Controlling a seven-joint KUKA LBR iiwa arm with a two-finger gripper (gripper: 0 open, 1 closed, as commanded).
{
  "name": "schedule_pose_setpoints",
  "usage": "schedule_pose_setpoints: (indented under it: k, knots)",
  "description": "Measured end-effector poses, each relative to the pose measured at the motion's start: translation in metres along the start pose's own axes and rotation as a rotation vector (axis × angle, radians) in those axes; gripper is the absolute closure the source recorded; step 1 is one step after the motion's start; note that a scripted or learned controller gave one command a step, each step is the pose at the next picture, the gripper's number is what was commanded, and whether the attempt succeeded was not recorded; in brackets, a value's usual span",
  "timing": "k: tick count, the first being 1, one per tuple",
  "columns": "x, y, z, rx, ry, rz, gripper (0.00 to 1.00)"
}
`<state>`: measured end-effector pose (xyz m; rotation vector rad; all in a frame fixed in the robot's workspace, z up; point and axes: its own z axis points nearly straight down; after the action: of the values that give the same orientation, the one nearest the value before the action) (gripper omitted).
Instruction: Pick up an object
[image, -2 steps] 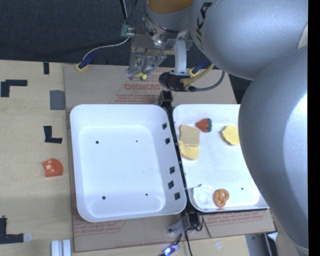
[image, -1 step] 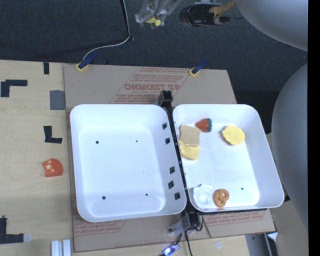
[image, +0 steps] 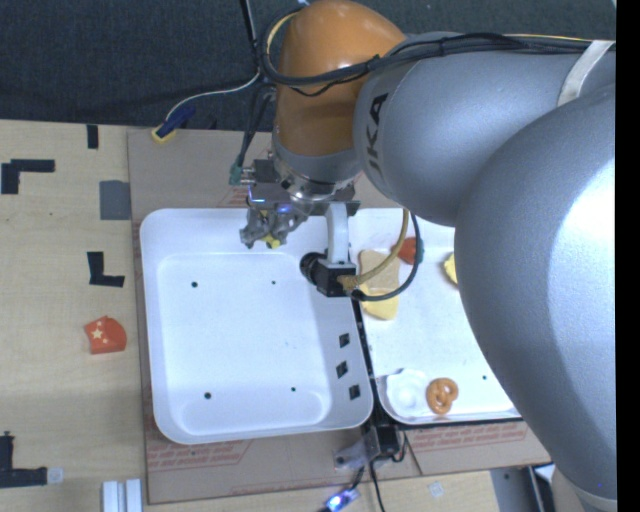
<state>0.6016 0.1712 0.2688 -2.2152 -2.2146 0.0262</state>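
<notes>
The end effector (image: 265, 232) is hovering over the left bin's (image: 165, 300) far rim; whether it is gripping anything, I cannot tell.

My workplace is a robotics lab — two white bins (image: 160, 300) sit side by side on a cardboard-covered bench (image: 60, 260) marked with black tape, loose cables (image: 215, 95) trailing behind my grey-and-orange arm (image: 480, 130).

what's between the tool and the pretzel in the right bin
The tool sits at the far rim of the left bin. The pretzel lies at the near edge of the right bin. The rims between the bins and the black cable there lie between.
</notes>
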Motion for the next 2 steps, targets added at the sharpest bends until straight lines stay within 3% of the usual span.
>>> schedule_pose_setpoints:
  k: [1, 2]
  knots:
    - [0.054, 0.051, 0.187, -0.01, 0.002, -0.005, 1.0]
    - [0.02, 0.034, 0.185, -0.014, 0.002, -0.001, 1.0]
